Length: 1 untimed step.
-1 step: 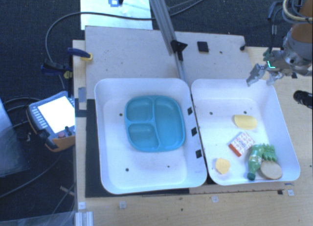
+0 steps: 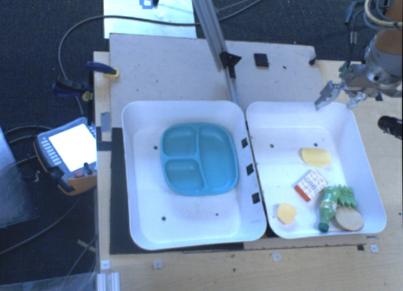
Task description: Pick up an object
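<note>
The end effector hangs over the right bin's far rim, fingers spread, gripping nothing; 5 objects (green bottle among them) lie in that bin.

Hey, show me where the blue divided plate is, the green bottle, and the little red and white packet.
blue divided plate (image 2: 200, 159): camera view, left bin, on the ridge where its compartments meet.
green bottle (image 2: 327, 207): camera view, right bin, mid-body.
red and white packet (image 2: 310, 185): camera view, right bin, centre of its top face.
</note>
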Tool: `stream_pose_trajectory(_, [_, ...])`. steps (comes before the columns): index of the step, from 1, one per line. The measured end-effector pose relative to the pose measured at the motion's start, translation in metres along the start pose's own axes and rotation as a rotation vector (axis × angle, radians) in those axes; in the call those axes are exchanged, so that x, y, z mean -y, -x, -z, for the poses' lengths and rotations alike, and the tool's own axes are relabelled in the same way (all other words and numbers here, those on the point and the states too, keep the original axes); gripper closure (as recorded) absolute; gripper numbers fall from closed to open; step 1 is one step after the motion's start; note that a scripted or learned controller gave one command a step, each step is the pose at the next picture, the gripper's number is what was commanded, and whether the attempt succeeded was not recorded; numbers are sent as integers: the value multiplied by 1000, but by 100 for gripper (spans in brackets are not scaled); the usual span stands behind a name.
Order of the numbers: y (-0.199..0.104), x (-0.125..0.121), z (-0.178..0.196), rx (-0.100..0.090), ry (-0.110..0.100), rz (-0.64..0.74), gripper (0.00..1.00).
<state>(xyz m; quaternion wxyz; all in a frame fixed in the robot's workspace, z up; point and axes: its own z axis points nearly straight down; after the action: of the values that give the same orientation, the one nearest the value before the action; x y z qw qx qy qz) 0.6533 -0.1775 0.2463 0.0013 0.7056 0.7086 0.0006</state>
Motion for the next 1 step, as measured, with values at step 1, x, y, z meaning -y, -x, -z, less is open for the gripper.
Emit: stream_pose_trajectory(1, [-5, -4, -60, -1, -4, 3, 0])
